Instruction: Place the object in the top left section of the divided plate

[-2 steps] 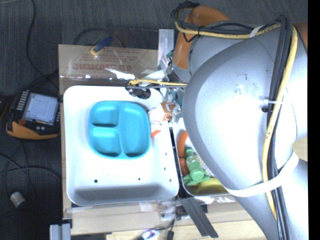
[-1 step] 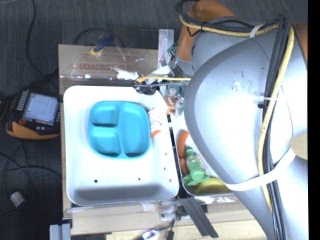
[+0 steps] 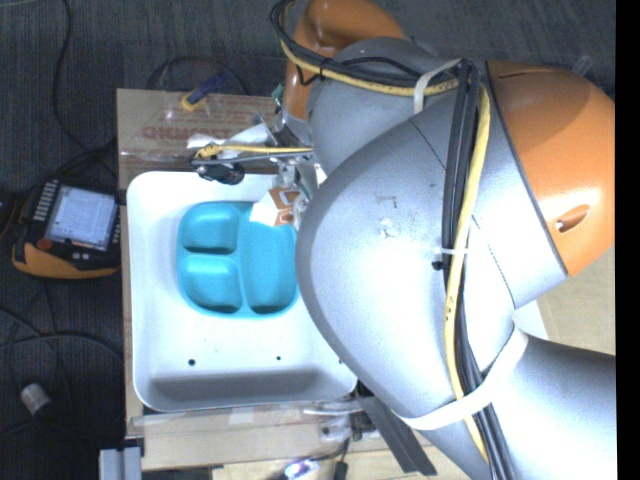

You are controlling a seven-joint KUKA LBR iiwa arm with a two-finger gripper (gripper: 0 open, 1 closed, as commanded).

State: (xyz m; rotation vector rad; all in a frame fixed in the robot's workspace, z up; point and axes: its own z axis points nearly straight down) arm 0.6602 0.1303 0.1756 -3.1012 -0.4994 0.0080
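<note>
A glossy turquoise plastic divided plate [image 3: 238, 258] lies in a shallow white plastic bin [image 3: 160, 358], toward the bin's upper half. The plate shows three compartments: two smaller ones stacked along its left side and one longer one down its right side. All three visible compartments appear bare blue.

The large grey robot arm [image 3: 420, 268], with orange sections at its upper joint and along its right flank, covers most of the right of the scene and hides the plate's right edge. Black and yellow cables run along its body.

The gripper [image 3: 288, 193] sits at the bin's upper edge, just above the plate's top right corner, partly tucked under the arm's bulk. How far its fingers are spread cannot be told, as the arm and wrist hardware crowd over them.

A small orange and white object [image 3: 278, 208] shows directly beneath the gripper, touching or just over the plate's upper right rim. Whether it is held between the fingers or resting on the plate cannot be told. It lies to the right of the top left compartment, not in it.

A handheld black and orange control pendant [image 3: 70, 226] with a lit screen lies on the dark floor left of the bin.
</note>
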